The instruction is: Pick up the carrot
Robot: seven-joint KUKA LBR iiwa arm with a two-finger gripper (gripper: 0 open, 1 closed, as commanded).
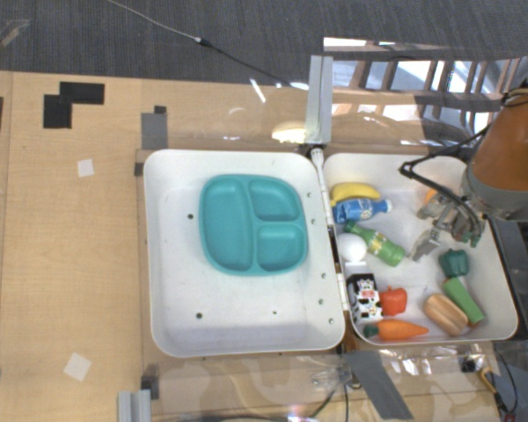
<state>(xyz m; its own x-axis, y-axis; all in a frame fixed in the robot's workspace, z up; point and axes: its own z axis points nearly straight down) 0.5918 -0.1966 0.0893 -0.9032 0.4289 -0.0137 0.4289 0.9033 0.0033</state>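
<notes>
In the left half of the frame, the left bin point(167, 262) holds 1 teal divided plate point(252, 223) and plays no part in the pick. Just right of the centre divider, the right bin point(503, 316) is crowded. Along its left side sit a banana point(354, 190), a blue-labelled bottle point(361, 209), a green bottle point(378, 245), a white egg-like ball point(352, 250) and a black-and-white cow toy point(363, 295). The carrot point(402, 330) lies flat at the lower edge of this bin, touching the cow toy and just below a small red item point(393, 301).

Further right, the gripper point(442, 233) hovers in the upper right of the bin, fingers spread and holding nothing, well apart from the carrot. A green pepper-like piece point(453, 263) and a hot dog toy point(452, 309) lie below it.

The risks, as I judge them: a descent could snag the cow toy or red item, a finger could strike the near bin wall, or the tapered carrot could roll free.
</notes>
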